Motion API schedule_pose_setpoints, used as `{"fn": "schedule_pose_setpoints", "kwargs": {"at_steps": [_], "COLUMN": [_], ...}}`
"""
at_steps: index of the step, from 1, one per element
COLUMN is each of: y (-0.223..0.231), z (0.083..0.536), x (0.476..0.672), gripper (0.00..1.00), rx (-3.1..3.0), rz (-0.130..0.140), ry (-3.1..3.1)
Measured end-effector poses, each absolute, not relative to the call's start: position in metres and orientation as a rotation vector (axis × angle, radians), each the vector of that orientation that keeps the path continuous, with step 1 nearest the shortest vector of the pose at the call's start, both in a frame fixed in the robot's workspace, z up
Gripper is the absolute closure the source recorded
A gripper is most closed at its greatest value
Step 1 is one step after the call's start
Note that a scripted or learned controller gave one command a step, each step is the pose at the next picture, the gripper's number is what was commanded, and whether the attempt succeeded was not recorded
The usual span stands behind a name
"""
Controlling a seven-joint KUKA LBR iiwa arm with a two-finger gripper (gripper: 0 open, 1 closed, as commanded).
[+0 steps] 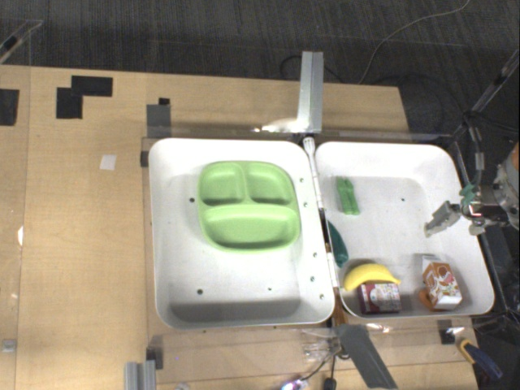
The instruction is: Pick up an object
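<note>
The right bin [406, 154] holds several objects. A small green block [348, 195] lies near its left wall, with a dark green item [336, 244] below it against the divider. A yellow banana [371, 275] rests on a maroon can [379, 298] at the front. An orange and white carton [440, 287] stands at the front right. My gripper [460, 221] hangs over the bin's right side, above and behind the carton. It is open, with nothing between its fingers.
The left bin [175, 242] carries a light green divided plate [247, 204]. A metal post [312, 92] rises behind the divider between the bins. Cables and dark hardware crowd the bench's right edge.
</note>
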State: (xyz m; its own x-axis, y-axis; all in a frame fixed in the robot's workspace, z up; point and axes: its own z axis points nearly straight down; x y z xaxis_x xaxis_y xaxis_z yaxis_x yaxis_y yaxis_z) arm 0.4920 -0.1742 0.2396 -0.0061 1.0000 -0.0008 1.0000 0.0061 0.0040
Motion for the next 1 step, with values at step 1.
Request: {"fn": "schedule_pose_setpoints", "kwargs": {"at_steps": [1], "y": [-0.1876], "z": [0.2024], "x": [0.4878], "gripper": [0.00], "rx": [2.273], "rz": [0.003], "ry": [2.165]}}
